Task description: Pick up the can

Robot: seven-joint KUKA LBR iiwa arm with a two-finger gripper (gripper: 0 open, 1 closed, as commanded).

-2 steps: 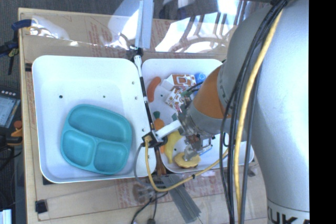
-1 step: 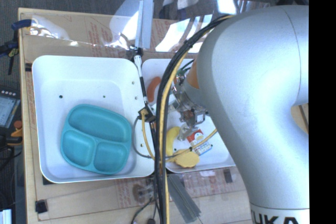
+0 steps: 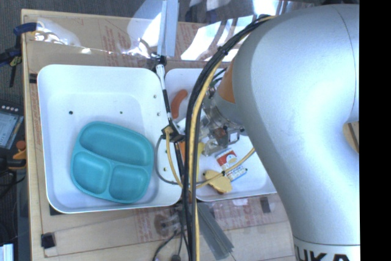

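Looming nearest the lens, the grey arm (image 3: 305, 125) reaches over the right bin (image 3: 259, 189), hiding most of its floor; whether the fingers are open or closed cannot be told. A red-and-white object (image 3: 226, 159), possibly the can, lies beneath the wrist beside a yellow item (image 3: 217, 182). A teal divided plate (image 3: 112, 161) rests in the left bin (image 3: 91, 85).
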